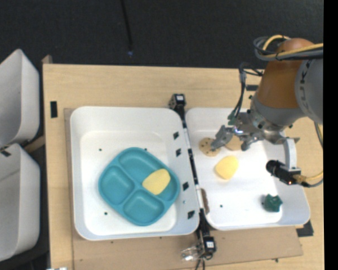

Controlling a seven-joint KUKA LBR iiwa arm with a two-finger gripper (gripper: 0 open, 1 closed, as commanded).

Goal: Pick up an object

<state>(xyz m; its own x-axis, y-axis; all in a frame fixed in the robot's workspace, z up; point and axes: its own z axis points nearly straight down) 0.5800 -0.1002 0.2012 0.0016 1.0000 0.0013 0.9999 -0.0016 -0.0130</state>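
In the right bin [293,210] lie a yellow lump [226,167] near the middle, a small tan disc [206,145] toward the left wall, and a dark green piece [271,202] at the front right. My gripper [232,142] hangs over the back of this bin, just above and behind the yellow lump. It is open, its fingers spread, and nothing sits between them. The left fingertip [216,144] is close beside the tan disc. In the left bin [84,151] a blue divided plate [124,184] carries another yellow piece [156,181].
The grey arm with its orange band [281,83] comes in from the right over the right bin's back edge. A black part with a cable [281,172] hangs at the bin's right side. The centre divider [188,156] separates the bins. White shapes [11,106] stand left of the bench.
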